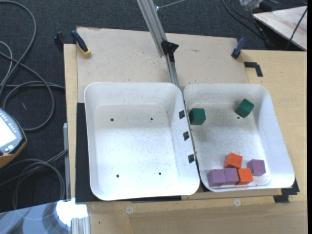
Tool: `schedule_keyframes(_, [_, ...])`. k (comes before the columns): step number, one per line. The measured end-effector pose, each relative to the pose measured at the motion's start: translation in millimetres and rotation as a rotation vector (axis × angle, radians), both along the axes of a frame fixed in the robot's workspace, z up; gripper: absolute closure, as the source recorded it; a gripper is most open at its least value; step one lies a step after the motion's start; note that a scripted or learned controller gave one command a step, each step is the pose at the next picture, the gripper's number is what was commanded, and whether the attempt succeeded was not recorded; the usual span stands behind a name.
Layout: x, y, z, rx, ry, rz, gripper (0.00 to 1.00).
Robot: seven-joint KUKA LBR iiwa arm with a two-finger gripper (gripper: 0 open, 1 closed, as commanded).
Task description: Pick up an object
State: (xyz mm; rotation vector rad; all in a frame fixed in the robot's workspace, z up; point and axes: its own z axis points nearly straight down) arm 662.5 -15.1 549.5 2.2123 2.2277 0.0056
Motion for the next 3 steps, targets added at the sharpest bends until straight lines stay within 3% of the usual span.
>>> schedule_keyframes(1, [-20.2,-25.0,1.5,-0.001,0.005,-0.009,1.00])
schedule_keyframes(2, [-4.3,-10.8,0.7,-0.002,0.000,-0.005,1.00])
schedule_keyframes(3, [-4.1,-62.2,-36.7,-0.002,0.008,-0.012,1.00])
